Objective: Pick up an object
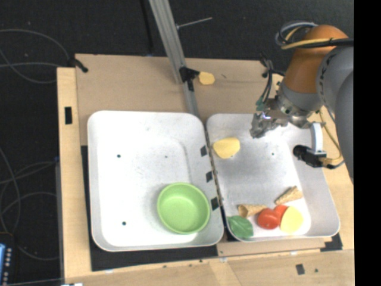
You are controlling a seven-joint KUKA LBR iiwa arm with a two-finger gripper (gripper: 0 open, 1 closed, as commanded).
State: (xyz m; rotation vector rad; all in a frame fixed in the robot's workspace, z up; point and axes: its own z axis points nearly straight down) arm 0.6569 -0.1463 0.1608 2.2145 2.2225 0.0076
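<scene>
Grey two-finger gripper [260, 128] over the right shallow white bin's [309, 177] far end, finger state impossible to tell, pale yellow rounded object [226, 148] lying near — by the left edge, round green bowl [183, 207] in the left bin [119, 142].

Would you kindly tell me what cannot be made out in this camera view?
- Pincer: too small and blurred to judge its opening.
- Green item: partly cut by the right bin's rim; identity unclear.
- Two tan pieces: too small to identify.
- Arm: cut off at the right.
</scene>
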